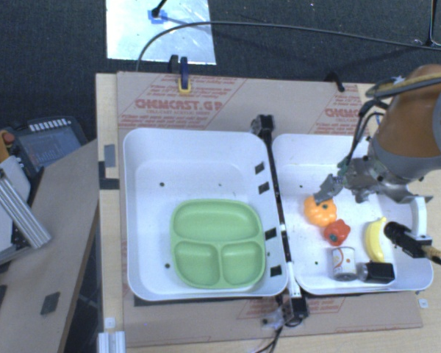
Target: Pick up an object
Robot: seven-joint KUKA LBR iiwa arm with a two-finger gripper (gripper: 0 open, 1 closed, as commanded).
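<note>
Grey fingers (328, 190) hang just above the orange pumpkin (320, 212); their spread cannot be told.

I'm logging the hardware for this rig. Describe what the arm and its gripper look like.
The grey KUKA arm has a rounded, bulky body with a broad orange band above the wrist. Thin dark cables loop along its side near the wrist. At its end sits a small grey metal two-finger gripper, angular and darker than the white bin beneath it.
</note>
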